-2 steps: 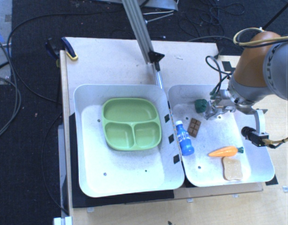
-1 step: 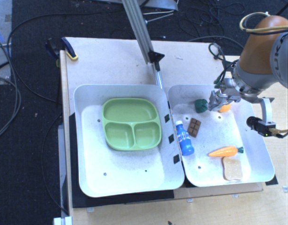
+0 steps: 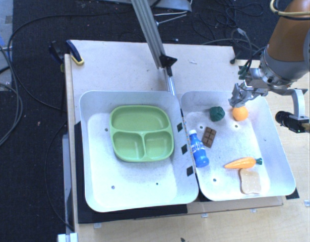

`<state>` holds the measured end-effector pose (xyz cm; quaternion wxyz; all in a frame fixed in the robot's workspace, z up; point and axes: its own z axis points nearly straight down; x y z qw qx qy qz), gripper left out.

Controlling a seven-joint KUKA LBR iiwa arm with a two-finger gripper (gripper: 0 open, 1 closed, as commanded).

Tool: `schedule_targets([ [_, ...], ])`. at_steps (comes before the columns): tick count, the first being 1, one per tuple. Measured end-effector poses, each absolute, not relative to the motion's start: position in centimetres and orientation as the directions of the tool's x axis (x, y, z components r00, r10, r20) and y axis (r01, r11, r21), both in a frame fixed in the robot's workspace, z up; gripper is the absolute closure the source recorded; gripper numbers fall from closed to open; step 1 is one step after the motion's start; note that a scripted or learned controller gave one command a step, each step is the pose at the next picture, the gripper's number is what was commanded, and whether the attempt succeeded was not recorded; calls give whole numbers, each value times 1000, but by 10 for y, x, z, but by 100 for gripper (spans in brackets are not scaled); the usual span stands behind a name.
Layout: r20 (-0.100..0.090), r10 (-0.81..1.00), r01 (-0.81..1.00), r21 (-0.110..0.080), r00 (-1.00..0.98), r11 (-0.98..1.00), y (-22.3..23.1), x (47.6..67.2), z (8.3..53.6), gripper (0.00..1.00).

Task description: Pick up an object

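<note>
I see my gripper (image 3: 238, 99) just above the orange ball (image 3: 240, 114); I cannot tell its jaw state. Nothing looks lifted, so the pick remains.

The 2 white bins (image 3: 94, 185) look like smooth, matt plastic. The green divided tray (image 3: 142, 133) is matt plastic. The blue bottle (image 3: 198, 149) seems glossy. The gripper (image 3: 239, 97) appears metallic.

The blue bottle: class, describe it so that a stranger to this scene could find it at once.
Find the right-hand white bin. Along its left wall, beside the divide from the bin holding the green tray, lies the blue bottle with its white cap pointing away from the viewer. It is the only blue item, next to the brown chocolate bar.
</note>
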<state>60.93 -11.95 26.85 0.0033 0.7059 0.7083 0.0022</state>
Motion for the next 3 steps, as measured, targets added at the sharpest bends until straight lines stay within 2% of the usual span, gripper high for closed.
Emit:
schedule_targets([
  [1, 1, 1000, 1000, -1, -7, 7, -58, 605, 263, 100],
  [2, 1, 1000, 1000, -2, -7, 7, -4, 593, 265, 100],
  [3, 1, 1000, 1000, -3, -7, 7, 42, 584, 245, 100],
])
